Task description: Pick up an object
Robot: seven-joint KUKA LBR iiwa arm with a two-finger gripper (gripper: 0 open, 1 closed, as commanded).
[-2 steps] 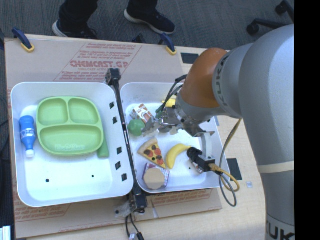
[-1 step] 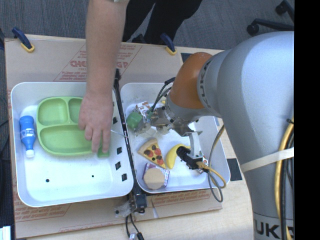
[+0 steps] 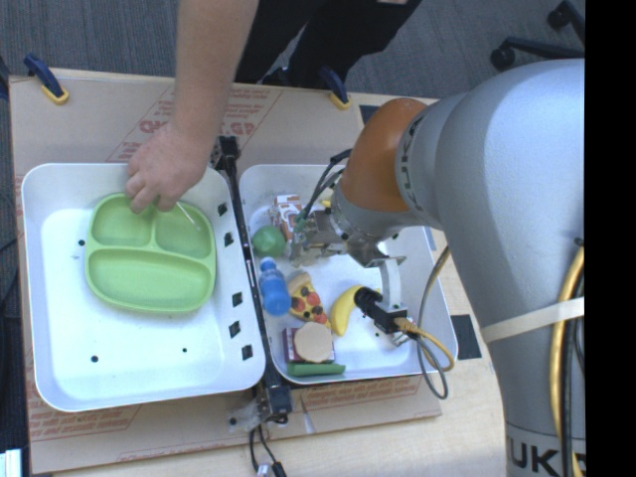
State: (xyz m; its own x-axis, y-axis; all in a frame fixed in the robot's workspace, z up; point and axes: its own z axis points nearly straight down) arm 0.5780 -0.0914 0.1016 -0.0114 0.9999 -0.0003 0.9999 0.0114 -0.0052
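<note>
Over the right white bin [image 3: 427, 351] the gripper [image 3: 310, 235] hovered, its state impossible to tell, beside a small green ball [image 3: 267, 239], likely light, smooth, best pinched across its middle.

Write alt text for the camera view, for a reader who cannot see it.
A grey robot arm reaches from the right into the right bin, its gripper low over toy food: a green ball, blue bottle, pizza slice, banana and sandwich. A person's hand grips a green divided plate in the left bin.
</note>
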